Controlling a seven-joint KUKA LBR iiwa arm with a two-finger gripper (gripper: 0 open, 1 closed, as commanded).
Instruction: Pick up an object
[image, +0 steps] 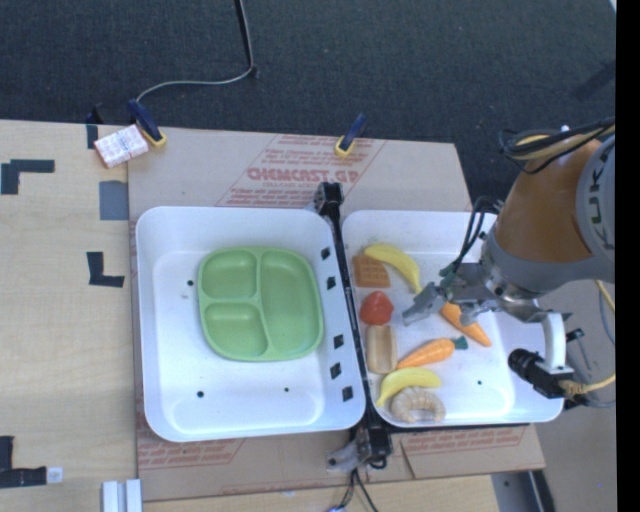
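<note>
**Gripper low over the right bin, among the toy food**

Gripper (447, 305) sits inside the right bin (500, 405), toward its right half, reaching in from the arm (550, 215) at that bin's right edge. You can see one grey finger (420, 306) stretching left toward the bin's middle and another dark part by a small carrot (466, 323) just right of it, so the fingers look spread apart, with nothing seen clamped between them. That small carrot lies touching or just under the gripper; you cannot tell which from this angle.

Your candidates for picking all lie in the right bin. Along its left edge, from back to front: an orange waffle-like piece (369, 271), a red tomato-like piece (376, 308) and a tan bread stick (380, 347). One yellow banana (396, 262) curves near the back, just beside the waffle piece. A larger carrot (430, 352) lies at a slant near the middle, in front of the gripper. Near the front edge, a second banana (409, 380) rests touching a beige ring-shaped pastry (417, 405).

In the left bin (160, 330) you have a green divided plate (262, 304), lying flat toward the centre and back. Both bins rest side by side on a cardboard sheet (290, 170) atop the bench
</note>
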